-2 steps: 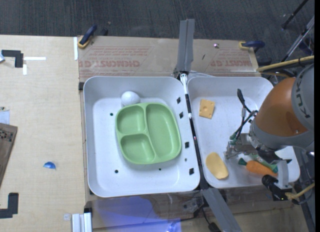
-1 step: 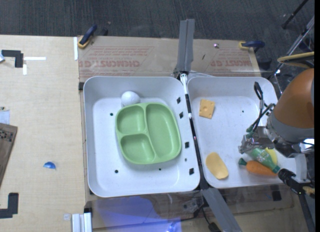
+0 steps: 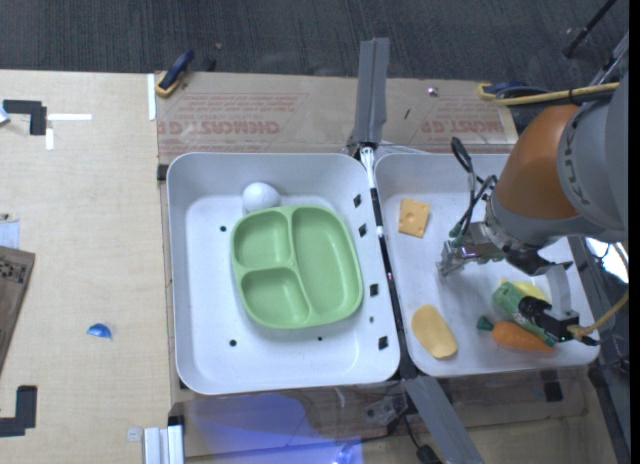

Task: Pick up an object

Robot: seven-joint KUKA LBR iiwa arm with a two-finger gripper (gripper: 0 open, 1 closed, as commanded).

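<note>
A green divided plate and a white ball lie in the left bin.

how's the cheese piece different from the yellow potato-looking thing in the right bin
The cheese piece is a flat, squarish, orange-yellow wedge; the yellow potato-like piece is a rounded, paler oval. The cheese piece lies toward the far side of the right bin, while the potato-like piece lies at the near edge. The potato-like piece looks somewhat larger. Both lie free on the bin floor, left of the gripper.

Even bright overhead light, mild glare on the two shallow white plastic bins, soft shadows, slightly soft focus, blue glow at bottom edge.
</note>
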